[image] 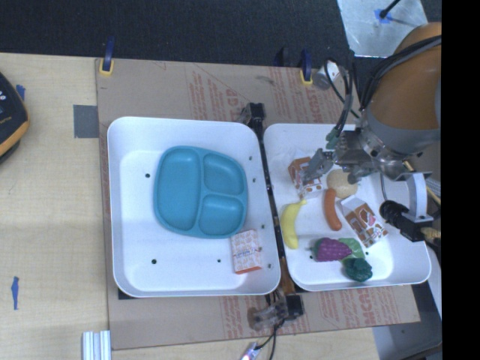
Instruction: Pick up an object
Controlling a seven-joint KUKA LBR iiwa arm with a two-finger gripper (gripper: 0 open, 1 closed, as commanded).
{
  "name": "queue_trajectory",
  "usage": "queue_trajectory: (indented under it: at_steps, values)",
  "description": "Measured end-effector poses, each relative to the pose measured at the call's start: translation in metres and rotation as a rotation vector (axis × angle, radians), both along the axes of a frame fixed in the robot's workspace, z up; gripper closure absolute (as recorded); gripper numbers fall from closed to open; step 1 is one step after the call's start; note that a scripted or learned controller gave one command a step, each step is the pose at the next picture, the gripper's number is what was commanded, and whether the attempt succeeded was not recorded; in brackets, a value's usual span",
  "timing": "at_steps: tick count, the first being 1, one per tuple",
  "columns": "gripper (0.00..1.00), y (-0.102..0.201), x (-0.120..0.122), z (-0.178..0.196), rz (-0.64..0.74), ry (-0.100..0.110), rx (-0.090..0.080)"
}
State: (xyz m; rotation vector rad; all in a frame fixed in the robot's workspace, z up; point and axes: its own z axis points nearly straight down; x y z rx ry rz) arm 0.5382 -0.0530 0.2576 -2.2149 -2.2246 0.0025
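Observation:
My gripper hangs low over the right bin, near its upper middle. It sits right beside a small red and white packet and a pale round item. An orange sausage lies just below, with a yellow banana at the bin's left wall. A second printed packet rests right of the sausage. Purple grapes and a green vegetable lie near the front. I see nothing lifted off the bin floor.
The left bin holds a blue divided plate and a small red and white packet at its front right. A black divider strip runs between the bins. The arm's bulk overhangs the right bin's back right.

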Motion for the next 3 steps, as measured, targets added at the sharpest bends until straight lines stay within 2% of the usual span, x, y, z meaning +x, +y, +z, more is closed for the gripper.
queue_trajectory:
  at_steps: [1,2,3]
  values:
    - [0.0,-0.053,0.044,-0.091,-0.001,0.003,-0.002]
    - [0.0,-0.086,0.035,-0.161,0.0,0.001,-0.001]
    - [0.0,-0.117,0.017,-0.166,-0.001,0.001,-0.001]
